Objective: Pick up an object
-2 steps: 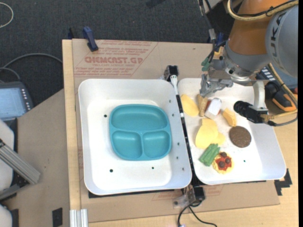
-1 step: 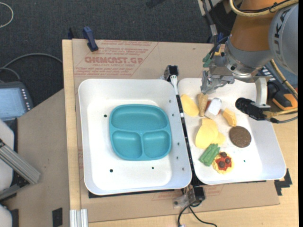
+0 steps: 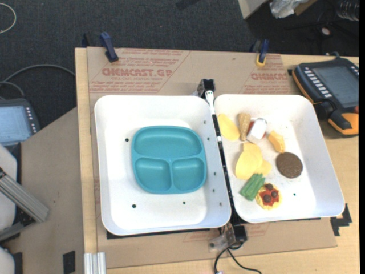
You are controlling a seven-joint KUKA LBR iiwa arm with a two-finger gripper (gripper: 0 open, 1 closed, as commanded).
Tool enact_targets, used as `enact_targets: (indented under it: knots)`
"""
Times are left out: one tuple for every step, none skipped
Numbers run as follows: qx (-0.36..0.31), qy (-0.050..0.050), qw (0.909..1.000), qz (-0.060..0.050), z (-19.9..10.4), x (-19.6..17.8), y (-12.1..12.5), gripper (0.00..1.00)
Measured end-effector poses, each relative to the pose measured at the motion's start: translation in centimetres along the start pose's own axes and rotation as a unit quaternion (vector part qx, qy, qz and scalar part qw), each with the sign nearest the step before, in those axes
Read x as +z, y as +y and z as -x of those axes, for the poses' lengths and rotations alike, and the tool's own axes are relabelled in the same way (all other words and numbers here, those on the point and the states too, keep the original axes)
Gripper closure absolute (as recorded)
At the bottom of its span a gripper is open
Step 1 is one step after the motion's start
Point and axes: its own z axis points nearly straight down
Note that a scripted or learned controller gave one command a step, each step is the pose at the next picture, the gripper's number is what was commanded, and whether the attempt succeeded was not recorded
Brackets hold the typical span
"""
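Pizza slice [image 3: 268, 197], then green pod [image 3: 251, 186] lengthwise toward pear [image 3: 249, 161].

Smooth plastic teal tray [image 3: 169, 165]; glossy white bins [image 3: 108, 153]; cardboard bench [image 3: 142, 70].

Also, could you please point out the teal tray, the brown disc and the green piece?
teal tray [image 3: 149, 145]: camera view, upper compartment floor.
brown disc [image 3: 289, 165]: camera view, centre.
green piece [image 3: 251, 186]: camera view, middle.

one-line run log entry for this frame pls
left bin: teal three-compartment plastic tray | right bin: toy food cluster, round brown cookie, green bean pod, small pizza | nothing lifted yet
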Motion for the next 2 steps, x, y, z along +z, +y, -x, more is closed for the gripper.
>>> enact_targets:
  knots:
    - [0.003, 0.000, 0.9999, -0.015, 3.2, 8.3, -6.1, 1.00]
    - [0.000, 0.000, 1.0000, -0.007, -0.2, 9.8, 3.0, 1.00]
